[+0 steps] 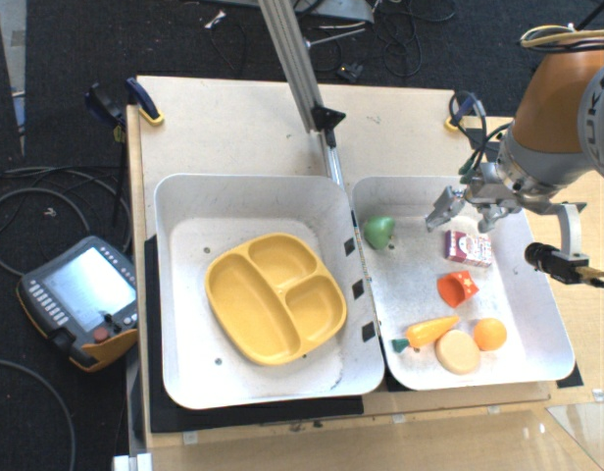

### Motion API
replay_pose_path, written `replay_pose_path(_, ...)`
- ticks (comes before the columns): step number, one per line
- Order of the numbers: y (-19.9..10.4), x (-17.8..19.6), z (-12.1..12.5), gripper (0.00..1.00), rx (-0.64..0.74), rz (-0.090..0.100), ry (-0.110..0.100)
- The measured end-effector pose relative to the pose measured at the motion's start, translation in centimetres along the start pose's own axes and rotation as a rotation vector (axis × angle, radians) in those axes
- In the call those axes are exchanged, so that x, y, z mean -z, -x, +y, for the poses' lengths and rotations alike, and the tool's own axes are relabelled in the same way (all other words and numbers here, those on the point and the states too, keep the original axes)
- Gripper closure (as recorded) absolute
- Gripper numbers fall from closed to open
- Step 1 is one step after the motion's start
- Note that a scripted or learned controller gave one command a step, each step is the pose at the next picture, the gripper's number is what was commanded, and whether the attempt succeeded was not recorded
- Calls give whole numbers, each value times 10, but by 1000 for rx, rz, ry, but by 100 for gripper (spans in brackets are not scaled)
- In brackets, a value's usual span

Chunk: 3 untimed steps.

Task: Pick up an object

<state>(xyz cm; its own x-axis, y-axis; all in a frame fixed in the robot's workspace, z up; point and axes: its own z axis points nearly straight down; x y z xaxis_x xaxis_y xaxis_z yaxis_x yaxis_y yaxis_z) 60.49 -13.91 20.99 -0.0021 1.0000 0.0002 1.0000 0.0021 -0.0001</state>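
Note:
My gripper [465, 216] hangs over the back of the right bin [537, 292], fingers spread apart with nothing between them. Just below it lies a small pink and white carton [468, 249]. A green pear-like fruit [380, 231] sits to the left near the bin's divider wall. An orange cup-like piece [458, 287] lies under the carton. Toward the front are a toy carrot [427, 332], a cream-coloured round object [458, 352] and an orange ball [489, 334].
The left bin [184, 214] holds a yellow divided plate [276, 297]. A metal pole [294, 57] slants up from between the bins. A teach pendant [78, 302] lies on the floor at the left. Blue clamps [466, 109] grip the bench's back corners.

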Motion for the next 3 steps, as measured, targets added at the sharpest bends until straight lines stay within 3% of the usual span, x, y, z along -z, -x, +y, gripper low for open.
replay_pose_path(1,0,0,0,0,-1,0,0)
replay_pose_path(3,1,-116,-12,0,-3,1,-6)
